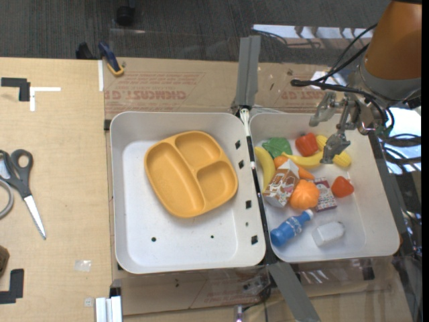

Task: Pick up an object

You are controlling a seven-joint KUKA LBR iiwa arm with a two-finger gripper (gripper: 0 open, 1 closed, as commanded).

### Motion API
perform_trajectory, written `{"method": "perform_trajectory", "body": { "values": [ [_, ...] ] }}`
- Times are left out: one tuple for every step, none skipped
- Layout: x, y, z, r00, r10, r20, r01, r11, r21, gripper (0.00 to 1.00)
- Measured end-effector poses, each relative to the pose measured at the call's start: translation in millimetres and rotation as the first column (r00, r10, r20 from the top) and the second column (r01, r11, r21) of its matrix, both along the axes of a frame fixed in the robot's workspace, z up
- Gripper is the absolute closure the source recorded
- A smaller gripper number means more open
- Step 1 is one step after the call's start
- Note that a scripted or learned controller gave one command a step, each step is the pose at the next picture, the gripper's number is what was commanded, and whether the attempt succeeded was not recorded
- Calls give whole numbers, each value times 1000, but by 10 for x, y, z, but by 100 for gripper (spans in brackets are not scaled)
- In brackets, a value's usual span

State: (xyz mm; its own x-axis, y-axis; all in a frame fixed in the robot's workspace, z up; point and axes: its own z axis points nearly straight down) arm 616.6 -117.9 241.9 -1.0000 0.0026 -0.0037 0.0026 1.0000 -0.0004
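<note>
Step in hand: approach, pre-grasp. The gripper (pixel 333 146) hangs over the far part of the right bin (pixel 385 237), arm reaching in from the right w/ its orange band (pixel 397 35) up near the top corner. Nothing sits between the fingers, so no pick yet. Whether they're spread or closed I can't tell from this angle (cables and linkage clutter the wrist).

Candidate objects, all in the right bin: red pepper toy (pixel 306 143) near the far wall, just left of the tool tip; green leafy toy (pixel 275 146) beside it; yellow banana (pixel 264 165) along the left wall; a second yellow piece (pixel 305 159) running under the tool; small yellow corn-like bit (pixel 342 159) touching the tip's right side. Toward the middle: a snack packet (pixel 280 184), an orange fruit (pixel 304 194), a red strawberry-ish piece (pixel 342 187). Near edge: blue bottle (pixel 292 227) lying down, and a white block (pixel 329 233).

Left bin (pixel 120 200) holds a yellow divided plate (pixel 191 172), not relevant. Scissors (pixel 25 188) lie on the bench's left edge.

Next move, my guess: drop straight down on the pepper or the yellow piece beneath, close, lift. Pile is tight there, so risk of pinching two things or slipping off a rounded toy.
</note>
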Motion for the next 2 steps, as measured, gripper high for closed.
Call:
{"method": "perform_trajectory", "body": {
  "values": [
    [206, -290, -1450, 999, -50, 1, 50, 999, 0, 0],
    [226, -282, -1338, 999, -48, 7, 48, 999, -2, 100]
  ]
}}
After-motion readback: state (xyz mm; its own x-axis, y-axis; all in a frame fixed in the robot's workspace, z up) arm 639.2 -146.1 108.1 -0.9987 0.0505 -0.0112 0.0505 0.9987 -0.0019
